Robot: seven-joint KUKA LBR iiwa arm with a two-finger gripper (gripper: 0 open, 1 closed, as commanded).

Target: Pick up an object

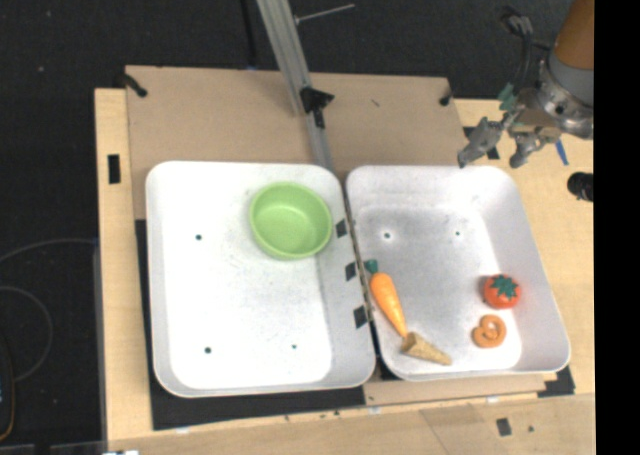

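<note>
In the right bin (pixel 440 213) lie an orange carrot with a green top (pixel 387 301), a tan wedge-shaped piece (pixel 426 349), a red tomato (pixel 501 290) and a small orange pretzel (pixel 489 331). A green bowl (pixel 290 221) sits in the left bin (pixel 200 293) near its far right corner. My gripper (pixel 497 147) hangs above the far right corner of the right bin, well away from all the objects. Its fingers are spread apart with nothing between them.
A slanted metal pole (pixel 285 43) runs from the top down to the gap between the bins. The bins rest on a cardboard sheet (pixel 220 113) on the wooden bench. The arm's orange band (pixel 574 33) shows at the upper right.
</note>
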